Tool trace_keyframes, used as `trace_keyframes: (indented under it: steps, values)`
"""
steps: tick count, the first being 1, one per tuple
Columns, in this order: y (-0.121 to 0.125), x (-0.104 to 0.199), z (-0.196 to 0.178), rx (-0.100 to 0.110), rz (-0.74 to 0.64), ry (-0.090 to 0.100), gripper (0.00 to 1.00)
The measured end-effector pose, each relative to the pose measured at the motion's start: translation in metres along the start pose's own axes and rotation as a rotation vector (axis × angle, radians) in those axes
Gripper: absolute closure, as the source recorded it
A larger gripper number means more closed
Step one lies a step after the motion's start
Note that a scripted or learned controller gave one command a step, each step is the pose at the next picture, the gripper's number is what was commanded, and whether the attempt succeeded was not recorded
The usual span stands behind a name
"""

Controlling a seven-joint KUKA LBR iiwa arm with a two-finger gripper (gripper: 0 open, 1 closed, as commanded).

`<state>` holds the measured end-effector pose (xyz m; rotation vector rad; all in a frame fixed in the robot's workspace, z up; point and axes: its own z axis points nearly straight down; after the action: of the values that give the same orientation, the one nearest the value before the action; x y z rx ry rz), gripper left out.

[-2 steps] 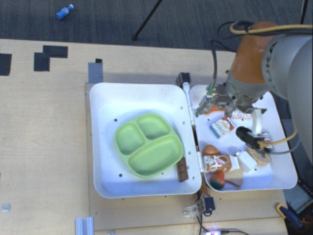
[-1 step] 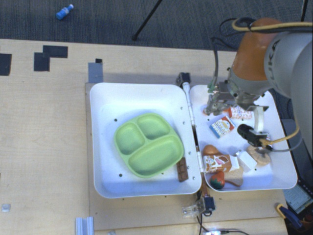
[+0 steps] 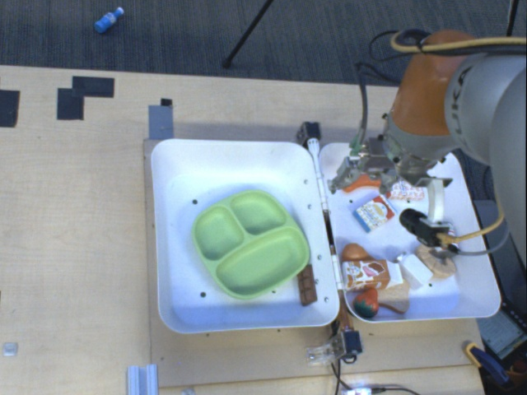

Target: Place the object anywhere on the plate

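You are at the pick: the gripper hovers right of the green plate, fingers spread over an orange object; next, close and carry it plateward

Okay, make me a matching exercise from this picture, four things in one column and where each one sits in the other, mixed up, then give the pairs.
Things
1. green divided plate
2. brown bar
3. blue bottle
4. gripper

Places
A. on the dark floor beyond the bench
B. over the far end of the right bin
C. middle of the left bin
D. in the left bin, beside the plate's near right edge

Pairs: 1-C, 2-D, 3-A, 4-B
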<state>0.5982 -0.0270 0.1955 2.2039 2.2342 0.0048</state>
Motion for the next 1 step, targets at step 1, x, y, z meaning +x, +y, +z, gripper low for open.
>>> trace_keyframes:
  steps: [1]
  values:
    - [0.0011, 0.0005, -0.0108, -0.003, -0.006, 0.0, 1.0]
